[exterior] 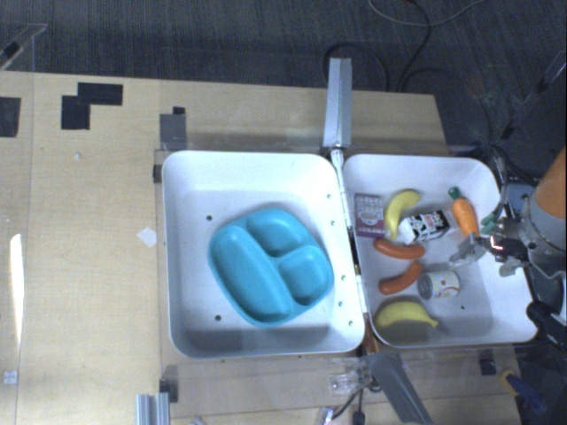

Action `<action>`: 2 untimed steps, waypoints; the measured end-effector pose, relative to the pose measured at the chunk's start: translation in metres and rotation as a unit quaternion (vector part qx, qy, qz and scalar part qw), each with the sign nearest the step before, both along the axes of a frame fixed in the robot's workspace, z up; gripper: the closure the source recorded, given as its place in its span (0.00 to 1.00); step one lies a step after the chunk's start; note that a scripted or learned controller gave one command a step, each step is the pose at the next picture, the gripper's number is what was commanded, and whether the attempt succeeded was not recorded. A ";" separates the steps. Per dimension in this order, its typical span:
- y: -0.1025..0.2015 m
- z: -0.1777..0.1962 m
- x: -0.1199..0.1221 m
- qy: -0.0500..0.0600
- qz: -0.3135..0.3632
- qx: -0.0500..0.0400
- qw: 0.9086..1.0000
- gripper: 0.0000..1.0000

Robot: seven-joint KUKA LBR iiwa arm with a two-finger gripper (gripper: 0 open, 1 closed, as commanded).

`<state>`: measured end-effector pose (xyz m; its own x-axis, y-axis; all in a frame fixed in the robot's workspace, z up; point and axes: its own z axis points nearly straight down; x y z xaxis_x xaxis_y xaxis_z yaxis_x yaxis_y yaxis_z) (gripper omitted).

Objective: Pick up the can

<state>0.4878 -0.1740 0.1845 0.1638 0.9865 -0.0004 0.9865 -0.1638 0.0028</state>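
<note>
Right bin [483,177] is pretty crowded: the can [439,284] lies on its side near the middle-bottom, with a sausage [400,277] just to its left, a banana [405,313] below it and some bare floor to its right. The jaws [485,248] sit by that bin's right wall, up and right of the can, can't tell how wide they are. Left bin [182,264] has just a blue divided plate [270,264] with room all around it.
</note>
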 end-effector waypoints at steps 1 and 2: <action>0.056 -0.082 0.005 -0.009 -0.026 -0.003 1.000 0.00; 0.043 -0.095 0.028 -0.004 -0.029 0.001 1.000 0.00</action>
<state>0.5158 -0.1314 0.0891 0.2212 0.9752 0.0028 0.9752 -0.2213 0.0104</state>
